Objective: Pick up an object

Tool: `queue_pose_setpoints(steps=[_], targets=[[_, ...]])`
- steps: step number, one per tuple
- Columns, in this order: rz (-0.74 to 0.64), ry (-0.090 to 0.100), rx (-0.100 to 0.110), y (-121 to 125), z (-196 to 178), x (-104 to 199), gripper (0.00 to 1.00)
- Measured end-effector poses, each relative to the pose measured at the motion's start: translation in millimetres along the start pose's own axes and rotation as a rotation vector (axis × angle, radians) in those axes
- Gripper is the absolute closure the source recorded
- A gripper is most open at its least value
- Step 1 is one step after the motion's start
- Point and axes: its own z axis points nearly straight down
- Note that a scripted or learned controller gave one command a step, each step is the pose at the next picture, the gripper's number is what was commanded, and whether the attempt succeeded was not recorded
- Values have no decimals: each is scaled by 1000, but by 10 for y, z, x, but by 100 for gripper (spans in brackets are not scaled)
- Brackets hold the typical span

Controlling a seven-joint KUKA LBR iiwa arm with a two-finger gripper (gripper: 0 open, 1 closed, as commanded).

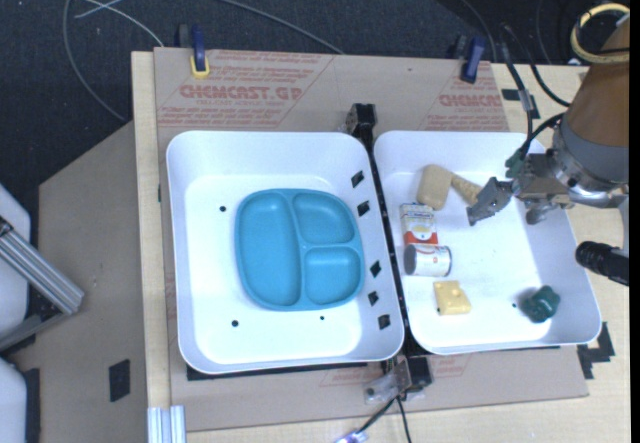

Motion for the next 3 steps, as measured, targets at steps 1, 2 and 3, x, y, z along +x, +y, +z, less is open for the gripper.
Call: queue_pose_setpoints(steps=[1, 2, 3], targets=[[-3, -2, -13, 24, -62, 2, 0], [-2, -1, -9, -20, 375, -33, 0], [-2, -1, -7, -63, 808, -25, 0]])
